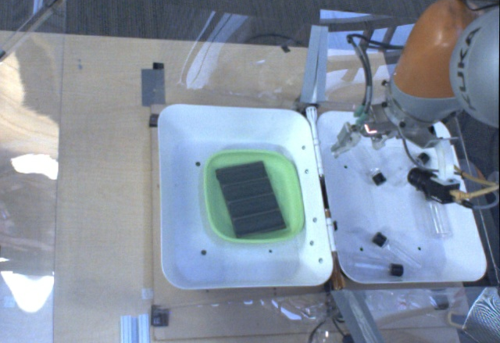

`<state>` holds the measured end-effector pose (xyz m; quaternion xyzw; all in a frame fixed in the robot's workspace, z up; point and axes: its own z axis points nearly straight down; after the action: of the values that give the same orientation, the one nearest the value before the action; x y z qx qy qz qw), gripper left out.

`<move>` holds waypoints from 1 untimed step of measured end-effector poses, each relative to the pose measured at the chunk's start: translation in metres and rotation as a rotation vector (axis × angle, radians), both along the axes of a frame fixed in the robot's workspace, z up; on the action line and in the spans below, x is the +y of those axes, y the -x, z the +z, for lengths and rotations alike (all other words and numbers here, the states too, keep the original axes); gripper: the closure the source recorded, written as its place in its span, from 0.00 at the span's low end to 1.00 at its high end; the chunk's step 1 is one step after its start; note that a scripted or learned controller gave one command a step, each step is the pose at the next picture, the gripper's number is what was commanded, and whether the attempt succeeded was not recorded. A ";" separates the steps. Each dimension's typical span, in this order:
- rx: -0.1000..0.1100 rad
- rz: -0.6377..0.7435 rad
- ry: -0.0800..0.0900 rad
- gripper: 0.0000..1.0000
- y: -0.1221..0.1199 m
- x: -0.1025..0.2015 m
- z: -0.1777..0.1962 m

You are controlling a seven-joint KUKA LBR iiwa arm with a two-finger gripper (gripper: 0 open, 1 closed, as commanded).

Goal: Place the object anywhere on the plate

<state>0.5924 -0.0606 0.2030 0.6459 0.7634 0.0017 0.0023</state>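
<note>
The dark ridged block (249, 199) lies on the green plate (213, 201), a little turned, and it rests fully inside the rim of the plate. The plate stands in the middle of the left bin (180, 177). If this block is the object of the task, then I judge the main part finished: the object is on the plate, and nothing holds it. What is left, as far as I can see, is only for the arm to go away, or perhaps nothing more. The right bin (469, 259) has several small things in it: little black caps (380, 239) and a few clear tubes (437, 218), spread apart on the white floor. These may be other objects for later tries, but I cannot say this for sure. The arm (445, 52) comes in from the right and bends down over the upper part of the right bin, well apart from the plate. Its orange band sits above the wrist, and cables hang around it. The gripper (361, 133) is low over the right bin, near the wall between the two bins. It is small and partly blurred here, so I cannot tell how it is set or whether it carries something.
</note>
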 end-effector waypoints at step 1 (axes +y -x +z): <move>-0.004 0.015 0.002 0.00 0.018 -0.044 0.068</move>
<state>0.5743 -0.1048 0.2710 0.6401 0.7682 0.0024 0.0044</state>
